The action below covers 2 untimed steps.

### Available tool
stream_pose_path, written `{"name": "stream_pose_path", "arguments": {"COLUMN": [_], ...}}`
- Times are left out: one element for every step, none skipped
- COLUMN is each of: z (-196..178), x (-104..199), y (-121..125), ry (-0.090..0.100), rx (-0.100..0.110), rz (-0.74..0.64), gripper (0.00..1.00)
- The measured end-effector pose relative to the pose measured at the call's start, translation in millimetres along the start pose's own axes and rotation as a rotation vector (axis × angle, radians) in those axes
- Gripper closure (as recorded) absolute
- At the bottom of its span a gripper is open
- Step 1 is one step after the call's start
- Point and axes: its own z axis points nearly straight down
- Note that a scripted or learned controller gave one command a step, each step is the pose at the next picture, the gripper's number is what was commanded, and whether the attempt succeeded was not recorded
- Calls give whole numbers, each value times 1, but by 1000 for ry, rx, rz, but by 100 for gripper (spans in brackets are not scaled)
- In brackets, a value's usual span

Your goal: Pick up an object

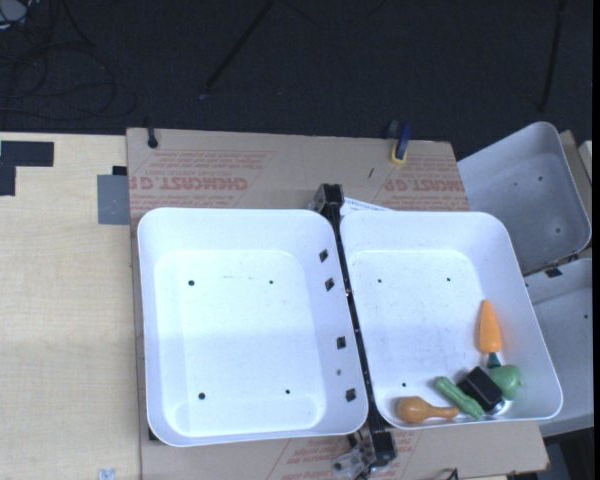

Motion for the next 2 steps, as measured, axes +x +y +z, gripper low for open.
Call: {"name": "stream_pose_path", "arguments": {"z": [0, 0], "x": [0, 0], "y": [0, 0], "ry": [0, 0], "rx": [0, 0], "rz": [0, -1], "gripper": [100, 100]}}
